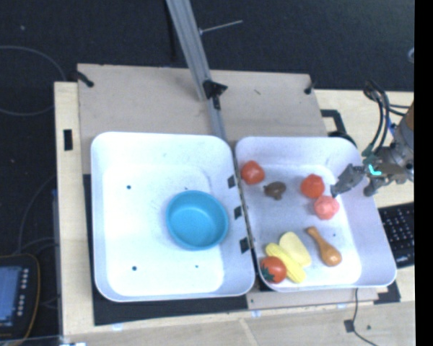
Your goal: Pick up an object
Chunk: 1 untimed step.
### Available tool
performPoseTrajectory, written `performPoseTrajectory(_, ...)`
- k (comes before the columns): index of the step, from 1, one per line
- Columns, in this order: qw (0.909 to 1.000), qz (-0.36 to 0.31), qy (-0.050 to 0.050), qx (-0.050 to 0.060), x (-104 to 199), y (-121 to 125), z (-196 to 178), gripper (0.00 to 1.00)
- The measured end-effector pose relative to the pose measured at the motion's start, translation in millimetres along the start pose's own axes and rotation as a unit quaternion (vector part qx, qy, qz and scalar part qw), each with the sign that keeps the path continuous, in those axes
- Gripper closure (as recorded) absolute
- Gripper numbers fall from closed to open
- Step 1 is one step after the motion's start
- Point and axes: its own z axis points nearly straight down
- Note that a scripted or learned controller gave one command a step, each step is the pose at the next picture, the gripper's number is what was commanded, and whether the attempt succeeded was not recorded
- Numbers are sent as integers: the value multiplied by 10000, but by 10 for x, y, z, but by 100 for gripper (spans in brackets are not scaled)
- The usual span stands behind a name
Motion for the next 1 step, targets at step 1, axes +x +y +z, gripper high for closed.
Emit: performPoseTrajectory(1, 10000, -1, -4, -21, -1, 6, -21, 0)
